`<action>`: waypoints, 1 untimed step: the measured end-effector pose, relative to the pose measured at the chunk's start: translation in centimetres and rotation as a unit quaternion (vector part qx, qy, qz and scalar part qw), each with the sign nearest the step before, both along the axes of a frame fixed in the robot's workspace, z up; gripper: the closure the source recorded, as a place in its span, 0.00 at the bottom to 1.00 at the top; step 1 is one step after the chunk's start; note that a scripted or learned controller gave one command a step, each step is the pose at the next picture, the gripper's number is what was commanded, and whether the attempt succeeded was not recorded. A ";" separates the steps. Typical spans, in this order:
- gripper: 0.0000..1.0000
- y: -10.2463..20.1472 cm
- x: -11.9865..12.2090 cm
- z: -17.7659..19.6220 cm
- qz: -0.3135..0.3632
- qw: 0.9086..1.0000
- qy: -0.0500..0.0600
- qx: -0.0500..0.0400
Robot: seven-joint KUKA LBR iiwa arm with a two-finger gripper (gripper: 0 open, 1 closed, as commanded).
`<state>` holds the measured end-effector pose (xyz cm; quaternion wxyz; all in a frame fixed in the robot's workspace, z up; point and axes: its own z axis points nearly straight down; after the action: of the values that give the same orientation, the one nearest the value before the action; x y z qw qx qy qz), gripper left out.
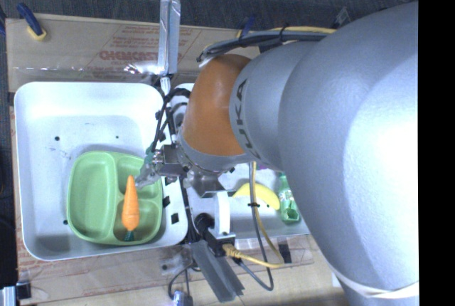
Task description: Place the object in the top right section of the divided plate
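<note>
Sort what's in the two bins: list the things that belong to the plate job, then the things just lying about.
Part of the job:
- carrot, lying in the plate's right side
- green divided plate, in the left bin
- gripper, over the plate's right rim by the carrot's tip

Just lying about:
- banana, in the right bin
- green bottle, beside the banana

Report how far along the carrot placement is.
Done: the orange toy carrot lies in the green divided plastic plate, on its right side across the divider, inside the left white bin. In hand: the gripper sits at the carrot's top end. Left: confirming the carrot rests in the top right section.
</note>
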<state>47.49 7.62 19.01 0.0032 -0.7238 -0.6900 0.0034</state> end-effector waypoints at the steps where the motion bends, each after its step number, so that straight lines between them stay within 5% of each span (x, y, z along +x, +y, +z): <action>1: 0.00 0.0 0.0 0.0 0.000 1.000 0.000 0.000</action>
<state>47.49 7.62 19.01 0.0032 -0.7238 -0.6900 0.0034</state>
